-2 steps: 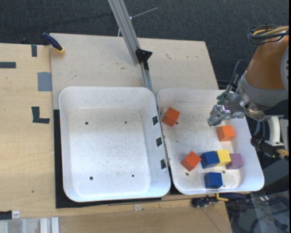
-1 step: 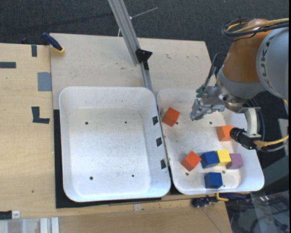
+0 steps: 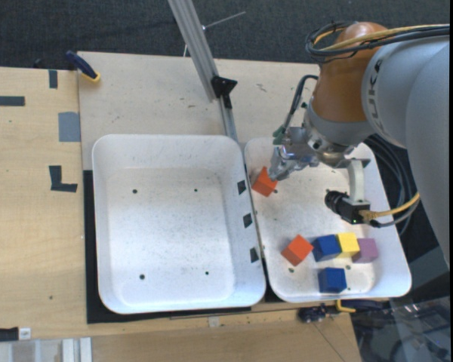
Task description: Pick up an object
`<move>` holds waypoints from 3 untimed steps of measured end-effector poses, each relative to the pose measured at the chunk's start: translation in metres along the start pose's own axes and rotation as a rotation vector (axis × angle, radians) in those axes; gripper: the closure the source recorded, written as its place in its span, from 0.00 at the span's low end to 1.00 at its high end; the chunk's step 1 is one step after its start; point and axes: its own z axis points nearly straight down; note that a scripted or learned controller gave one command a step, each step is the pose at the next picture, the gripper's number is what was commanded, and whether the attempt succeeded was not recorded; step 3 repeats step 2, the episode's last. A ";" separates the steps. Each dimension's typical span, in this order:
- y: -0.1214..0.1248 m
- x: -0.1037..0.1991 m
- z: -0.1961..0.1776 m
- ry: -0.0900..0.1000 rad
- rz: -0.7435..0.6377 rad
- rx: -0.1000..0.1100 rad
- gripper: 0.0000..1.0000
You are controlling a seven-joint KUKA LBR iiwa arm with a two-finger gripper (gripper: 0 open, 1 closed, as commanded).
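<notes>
Although I cannot tell if the gripper [image 3: 278,166] holds it, the small orange cube [image 3: 264,182] at frame centre seems light, rigid, best pinched on flat opposite faces.

Left bin [image 3: 113,164] floor bare, wide open for descent. Right bin [image 3: 392,277]: block cluster [image 3: 332,256] crowds 6 o'clock end; centre floor open. Orange cube [image 3: 264,182] sits at 9 o'clock wall. Slanted metal pole [image 3: 196,40] blocks 12 o'clock approach.

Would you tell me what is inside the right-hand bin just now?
The right bin holds two orange blocks, two blue, a yellow and a purple. The arm covers its far end.
</notes>
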 end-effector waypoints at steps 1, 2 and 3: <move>0.026 0.050 -0.013 0.001 -0.001 -0.003 1.00; 0.044 0.091 -0.007 0.000 0.001 -0.002 1.00; 0.044 0.091 -0.007 0.000 0.001 -0.002 1.00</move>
